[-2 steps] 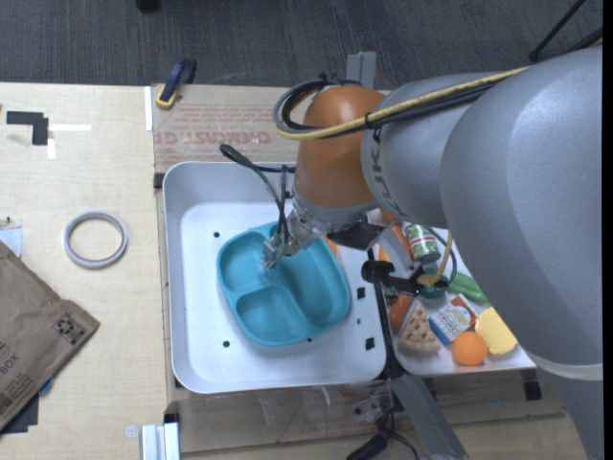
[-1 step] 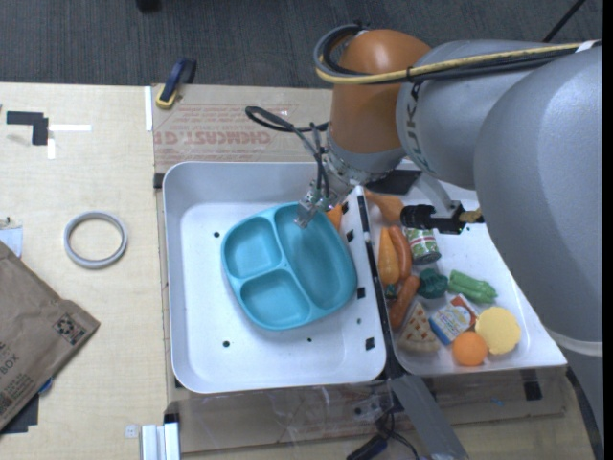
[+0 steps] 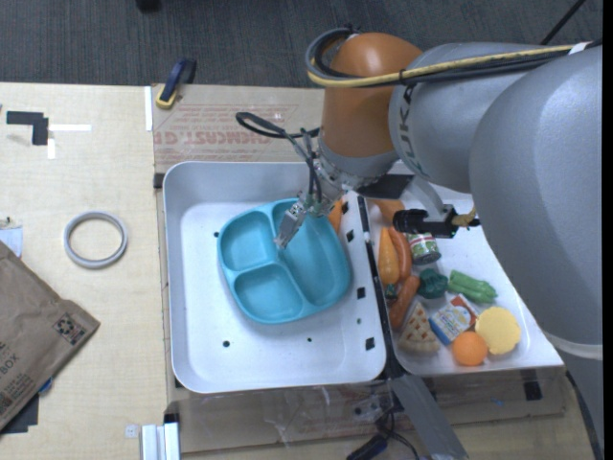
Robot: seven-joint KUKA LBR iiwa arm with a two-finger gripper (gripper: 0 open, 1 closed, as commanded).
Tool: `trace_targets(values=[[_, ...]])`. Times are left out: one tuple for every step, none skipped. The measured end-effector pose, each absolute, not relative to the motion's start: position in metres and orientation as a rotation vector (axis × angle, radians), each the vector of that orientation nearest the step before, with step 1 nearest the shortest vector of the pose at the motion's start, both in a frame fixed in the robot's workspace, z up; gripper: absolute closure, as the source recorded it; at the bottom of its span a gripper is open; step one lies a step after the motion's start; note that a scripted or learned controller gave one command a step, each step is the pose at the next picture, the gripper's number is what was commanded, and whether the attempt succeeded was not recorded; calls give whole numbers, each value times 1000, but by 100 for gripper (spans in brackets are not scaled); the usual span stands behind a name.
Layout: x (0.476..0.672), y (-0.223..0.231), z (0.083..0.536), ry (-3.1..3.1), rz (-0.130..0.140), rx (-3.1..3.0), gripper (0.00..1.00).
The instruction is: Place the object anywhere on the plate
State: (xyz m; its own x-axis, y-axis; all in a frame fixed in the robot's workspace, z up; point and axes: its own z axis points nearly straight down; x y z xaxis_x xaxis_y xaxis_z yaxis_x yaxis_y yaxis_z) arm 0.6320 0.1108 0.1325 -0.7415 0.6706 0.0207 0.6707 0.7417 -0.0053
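Looming over the frame's right, your grey arm [image 3: 517, 151] hangs its gripper [image 3: 292, 220] over the blue plate [image 3: 283, 266] in the left bin [image 3: 192, 286], so judge this the placing step, though no carried object is discernible.

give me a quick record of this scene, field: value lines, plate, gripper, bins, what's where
plate: blue divided plate, three compartments, lying in the left bin
on plate: no object seen resting in the compartments
gripper: gripper over the plate's upper edge, reaching in from the right
held object: cannot tell
right bin: right bin holds toy foods, including an orange ball, yellow round piece, green piece, small can
bench: tape ring left of the bins
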Motion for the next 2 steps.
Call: trace_targets(values=[[632, 111, 132, -2912, -4, -1121, 0], [632, 111, 132, -2912, -4, -1121, 0]])
